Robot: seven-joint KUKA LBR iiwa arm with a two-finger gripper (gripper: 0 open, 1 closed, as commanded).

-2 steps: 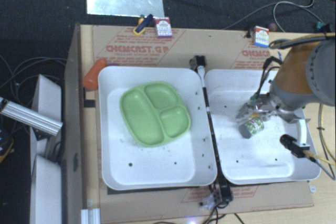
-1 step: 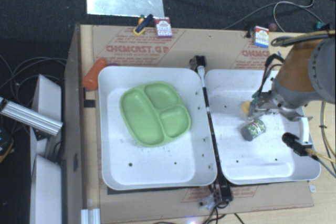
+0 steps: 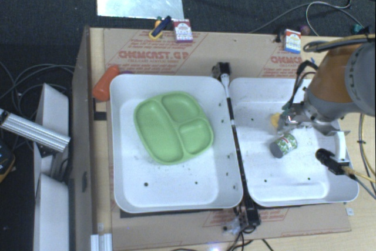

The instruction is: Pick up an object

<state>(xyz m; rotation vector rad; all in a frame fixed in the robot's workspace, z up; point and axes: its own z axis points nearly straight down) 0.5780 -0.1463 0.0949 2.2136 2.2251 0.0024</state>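
- A grey robot arm with an orange band reaches in from the right of the picture. Its gripper [image 3: 289, 119] hangs low over the right-hand white bin [image 3: 294, 190].
- From this high, slanted angle I cannot tell whether the jaws are apart or together. Nothing can be seen clamped in them.
- A small yellow object [image 3: 274, 120] sits just beside the jaws, on the side facing the other bin. It looks close enough to be touching them, but that cannot be confirmed.
- A small can [image 3: 284, 144], grey with a green label, lies tilted on the bin floor. It is near the jaws, on the side toward the front edge of the bench.
- A green divided plate [image 3: 173, 126] lies well away from the jaws, flat in the left-hand bin [image 3: 170, 192].
- My reading is that the arm is at the reach-and-grasp step, with no object lifted yet.
- The yellow object seems the likelier target, since it is the nearest thing to the jaws.
- The next move would probably call for the jaws to settle around that object, close firmly on it, and then rise straight up. They would need to do this without nudging the can.
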